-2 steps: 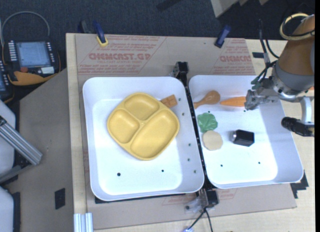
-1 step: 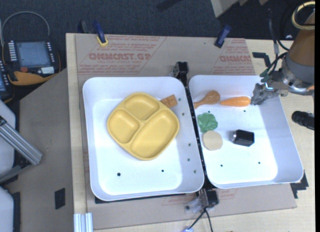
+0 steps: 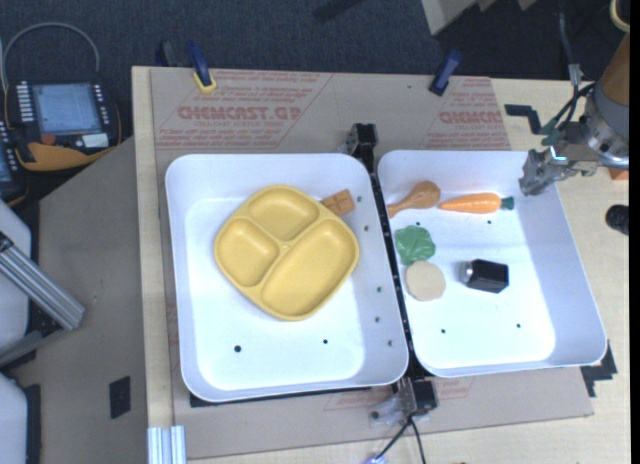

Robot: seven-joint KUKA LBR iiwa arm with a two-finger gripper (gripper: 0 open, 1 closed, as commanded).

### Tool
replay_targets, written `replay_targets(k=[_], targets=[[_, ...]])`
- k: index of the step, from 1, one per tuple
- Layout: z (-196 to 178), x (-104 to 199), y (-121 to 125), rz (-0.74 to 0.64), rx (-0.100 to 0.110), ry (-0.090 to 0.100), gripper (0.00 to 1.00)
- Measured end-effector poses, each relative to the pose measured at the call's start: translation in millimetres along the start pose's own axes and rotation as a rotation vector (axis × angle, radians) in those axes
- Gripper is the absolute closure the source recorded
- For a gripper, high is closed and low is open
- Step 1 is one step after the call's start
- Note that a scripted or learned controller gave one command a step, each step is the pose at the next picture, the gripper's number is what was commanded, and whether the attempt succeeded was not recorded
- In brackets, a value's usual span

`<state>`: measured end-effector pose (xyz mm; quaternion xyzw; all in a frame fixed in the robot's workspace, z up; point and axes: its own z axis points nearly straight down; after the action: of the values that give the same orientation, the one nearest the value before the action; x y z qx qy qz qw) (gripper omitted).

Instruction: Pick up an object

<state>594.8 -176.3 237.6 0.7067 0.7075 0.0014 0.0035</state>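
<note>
Where gripper [image 3: 537,174] overhangs right bin [image 3: 570,262] rim, fingers unclear.

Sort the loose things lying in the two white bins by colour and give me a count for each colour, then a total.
Yellow: 1, the divided plate.
Orange: 1, the carrot.
Green: 1, the leafy piece.
Tan or brown: 2, the wooden spoon and the small wooden block.
Cream: 1, the round disc.
Black: 1, the small box.
Total: 7.

Light: bright, even, overhead | glare: shallow white plastic bins [image 3: 200,352] washed out | shadows: soft, faint | focus: slightly soft overall
</note>
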Motion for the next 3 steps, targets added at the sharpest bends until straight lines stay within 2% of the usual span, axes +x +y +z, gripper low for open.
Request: replay_targets(k=[1, 2, 3], targets=[[-49, -8, -3, 0.001, -0.001, -0.001, 1.00], [-47, 44, -6, -0.004, 0.009, 0.004, 1.00], [-29, 94, -26, -0.003, 0.011, 0.006, 1.00]])
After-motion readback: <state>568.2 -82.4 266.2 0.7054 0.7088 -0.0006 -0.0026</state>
